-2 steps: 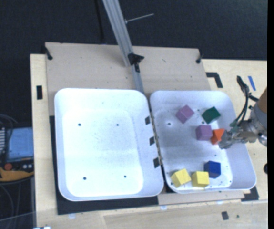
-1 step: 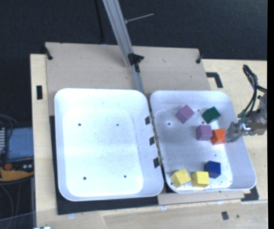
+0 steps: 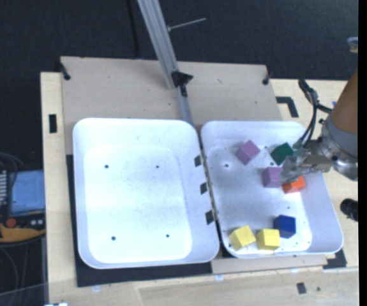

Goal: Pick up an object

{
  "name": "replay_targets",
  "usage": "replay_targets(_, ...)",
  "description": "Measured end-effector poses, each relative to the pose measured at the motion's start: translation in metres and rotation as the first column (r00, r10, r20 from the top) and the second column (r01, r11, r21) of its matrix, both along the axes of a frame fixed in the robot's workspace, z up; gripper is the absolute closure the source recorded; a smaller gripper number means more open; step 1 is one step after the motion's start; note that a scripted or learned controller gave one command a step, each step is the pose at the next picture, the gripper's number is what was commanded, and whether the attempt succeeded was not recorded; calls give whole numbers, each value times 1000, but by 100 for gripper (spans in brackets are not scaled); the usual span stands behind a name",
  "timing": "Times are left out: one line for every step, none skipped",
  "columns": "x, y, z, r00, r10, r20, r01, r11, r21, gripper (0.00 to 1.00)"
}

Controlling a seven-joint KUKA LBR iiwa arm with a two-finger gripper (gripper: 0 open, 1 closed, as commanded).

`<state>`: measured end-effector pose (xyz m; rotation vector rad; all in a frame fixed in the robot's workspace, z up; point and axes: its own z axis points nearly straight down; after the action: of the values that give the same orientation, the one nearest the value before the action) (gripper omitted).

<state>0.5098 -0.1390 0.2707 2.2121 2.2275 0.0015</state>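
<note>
The right bin [image 3: 320, 225] holds several small blocks. My gripper [image 3: 293, 169] reaches in from the right and hangs low over the bin's upper right part. It sits among three blocks: a green one [image 3: 281, 152] just up and left, a mauve one [image 3: 272, 176] to its left, and an orange one [image 3: 295, 185] partly under its tip. A purple block [image 3: 247, 150] lies farther left. A blue block [image 3: 286, 225] and two yellow blocks [image 3: 241, 236] [image 3: 269, 238] rest near the bin's front edge.
The left bin [image 3: 138, 190] lies beside the right one, their rims meeting at the middle. A slanted metal pole [image 3: 164, 43] rises from the back of the bench. A blue device [image 3: 27, 193] and cables sit off the bench at left.
</note>
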Motion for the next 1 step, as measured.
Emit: replay_targets(13,53,5,1000,1,0,-1,1000,1,100)
